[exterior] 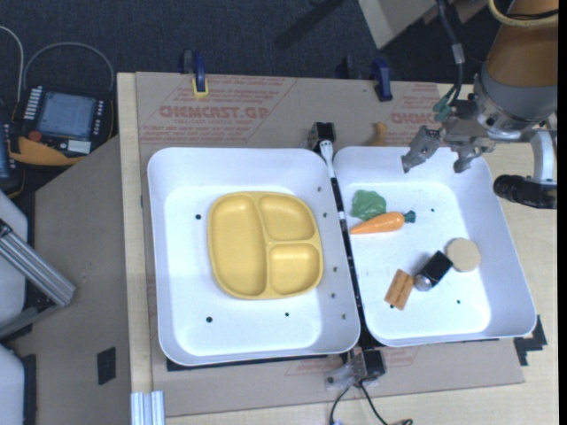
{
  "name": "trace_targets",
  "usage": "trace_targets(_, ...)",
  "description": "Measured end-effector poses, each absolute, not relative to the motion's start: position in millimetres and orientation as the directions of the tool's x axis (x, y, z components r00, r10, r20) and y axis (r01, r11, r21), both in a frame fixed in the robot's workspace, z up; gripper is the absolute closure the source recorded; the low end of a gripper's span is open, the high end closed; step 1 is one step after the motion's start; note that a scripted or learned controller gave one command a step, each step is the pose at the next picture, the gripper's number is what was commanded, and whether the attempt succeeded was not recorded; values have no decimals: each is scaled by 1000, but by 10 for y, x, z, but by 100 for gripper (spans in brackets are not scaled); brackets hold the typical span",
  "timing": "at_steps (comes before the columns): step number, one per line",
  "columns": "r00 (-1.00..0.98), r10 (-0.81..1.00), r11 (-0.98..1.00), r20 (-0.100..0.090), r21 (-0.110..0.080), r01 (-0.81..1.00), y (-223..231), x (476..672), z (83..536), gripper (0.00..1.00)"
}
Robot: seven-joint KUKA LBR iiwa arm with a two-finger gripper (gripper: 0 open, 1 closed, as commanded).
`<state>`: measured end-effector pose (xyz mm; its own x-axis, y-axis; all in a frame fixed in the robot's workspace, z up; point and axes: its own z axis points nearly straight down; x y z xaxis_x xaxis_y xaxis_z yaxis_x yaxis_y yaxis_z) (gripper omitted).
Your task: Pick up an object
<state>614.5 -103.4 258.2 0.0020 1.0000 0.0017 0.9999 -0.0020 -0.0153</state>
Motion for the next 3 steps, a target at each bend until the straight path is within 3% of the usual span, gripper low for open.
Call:
trace_targets(1, 0, 1000, 0, 1, -1, 1000, -1031, 6166, 2662, 0)
trace_targets(3, 0, 1000, 0, 2, -8, 1000, -1050, 6058, 1470, 0)
